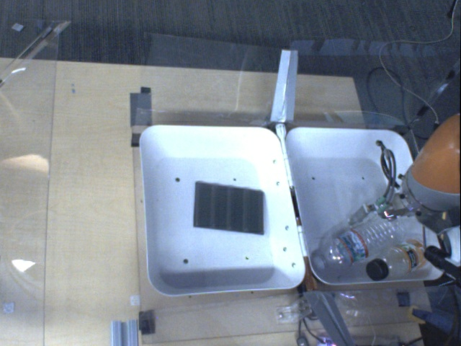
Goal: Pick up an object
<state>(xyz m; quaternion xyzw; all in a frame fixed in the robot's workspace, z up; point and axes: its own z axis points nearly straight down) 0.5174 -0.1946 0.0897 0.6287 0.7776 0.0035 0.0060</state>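
— Clear plastic: we see two bottles in the right bin point(338, 157), don't we?

— Yes, the clear bottle point(358, 240) lies tilted near the front wall, and the black-capped bottle point(392, 262) lies just beside it.

— And the pincer point(387, 209)?

— We find it just above the clear bottle; we cannot tell its state. The dark grooved pad point(229, 207) lies in the left bin point(162, 193).

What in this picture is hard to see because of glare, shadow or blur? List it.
Camera view: the clear plastic bottles blend into the white right bin, only label and dark cap standing out; the claw is small and soft, its fingers unreadable; reflections streak the transparent sheet at left; a soft shadow pools along the left bin near edge around the dark ribbed pad.
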